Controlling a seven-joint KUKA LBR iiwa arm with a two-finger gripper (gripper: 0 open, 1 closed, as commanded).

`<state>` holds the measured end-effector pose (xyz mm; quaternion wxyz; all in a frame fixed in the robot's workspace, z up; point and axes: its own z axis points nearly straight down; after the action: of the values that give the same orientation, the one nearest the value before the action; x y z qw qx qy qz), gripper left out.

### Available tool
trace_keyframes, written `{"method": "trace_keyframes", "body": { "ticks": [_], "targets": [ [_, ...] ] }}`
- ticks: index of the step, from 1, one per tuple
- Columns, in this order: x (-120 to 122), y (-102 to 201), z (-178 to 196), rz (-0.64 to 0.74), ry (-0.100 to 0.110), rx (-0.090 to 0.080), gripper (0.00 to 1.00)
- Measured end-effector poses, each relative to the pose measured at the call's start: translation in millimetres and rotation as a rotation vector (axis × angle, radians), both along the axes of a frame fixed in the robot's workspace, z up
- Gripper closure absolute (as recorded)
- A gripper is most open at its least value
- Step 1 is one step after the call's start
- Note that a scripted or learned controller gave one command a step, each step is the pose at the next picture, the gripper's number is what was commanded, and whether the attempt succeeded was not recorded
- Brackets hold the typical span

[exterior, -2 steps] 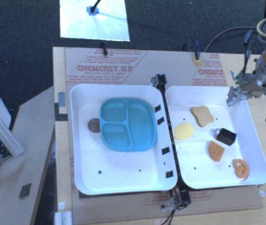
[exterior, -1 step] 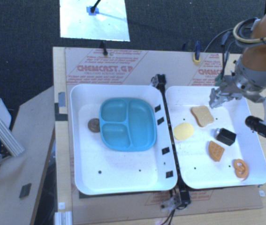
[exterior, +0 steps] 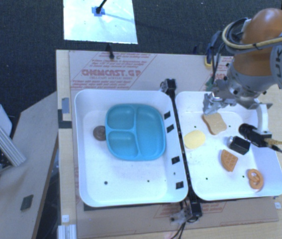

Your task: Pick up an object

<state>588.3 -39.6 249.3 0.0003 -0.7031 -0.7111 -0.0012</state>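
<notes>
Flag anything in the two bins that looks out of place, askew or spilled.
Nothing looks spilled or damaged. The blue divided plate sits slightly askew in the left bin, with a small brown round piece against its left edge.

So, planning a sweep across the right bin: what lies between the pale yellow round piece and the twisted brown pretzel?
In the camera view, the orange waffle-like wedge lies between the yellow round piece and pretzel.
</notes>
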Motion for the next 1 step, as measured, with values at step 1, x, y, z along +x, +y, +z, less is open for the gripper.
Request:
{"method": "trace_keyframes", "body": {
  "ticks": [1],
  "targets": [
    [-1.8, 59.1, 3.8, 0.000, 0.000, 0.000, 1.00]
  ]
}}
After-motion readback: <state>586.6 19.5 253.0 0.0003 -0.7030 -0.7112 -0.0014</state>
